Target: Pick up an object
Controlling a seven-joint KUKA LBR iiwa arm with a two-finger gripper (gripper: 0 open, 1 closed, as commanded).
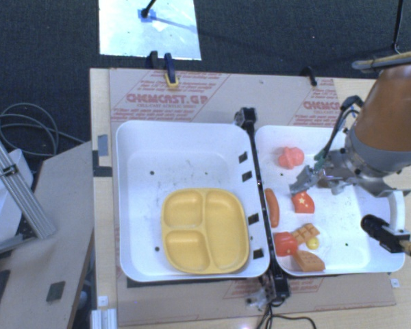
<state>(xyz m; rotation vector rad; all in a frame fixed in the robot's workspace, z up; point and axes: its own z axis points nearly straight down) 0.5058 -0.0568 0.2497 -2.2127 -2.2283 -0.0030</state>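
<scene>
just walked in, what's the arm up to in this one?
The arm's gripper is down over the right bin, just above a small red piece, with nothing visibly between its fingers. A pink piece, an orange sausage-shaped piece and a cluster of red, yellow and brown toy foods lie around it in that bin. The left bin holds a yellow divided plate. Looks like a pick attempt not yet made.

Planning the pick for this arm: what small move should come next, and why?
Probably lower the gripper a little onto the red strawberry-like toy, since it hangs just above and beside that toy in the right bin and nothing shows between its jaws.
</scene>
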